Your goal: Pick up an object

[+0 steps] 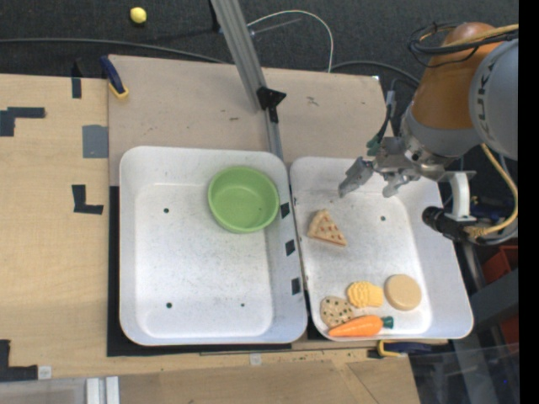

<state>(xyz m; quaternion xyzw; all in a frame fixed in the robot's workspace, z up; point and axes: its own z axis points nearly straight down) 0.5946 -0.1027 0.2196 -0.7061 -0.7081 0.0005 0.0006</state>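
My gripper (373,182) hangs over the far part of the right bin (438,251), its two fingers spread open with nothing between them. A tan wedge-shaped slice (327,228) lies below and to the left of the fingers, apart from them. Along the bin's near edge sit a round beige biscuit (403,292), a yellow ridged piece (365,294), a brown speckled cookie (337,310) and an orange carrot (360,326). A green bowl (243,199) stands in the left bin (160,251) near its far right corner.
A grey pole (244,45) slants down to the seam between the bins. Cables (295,23) run across the dark floor behind the bench. A small yellow ball (138,14) lies on the floor at the far left.
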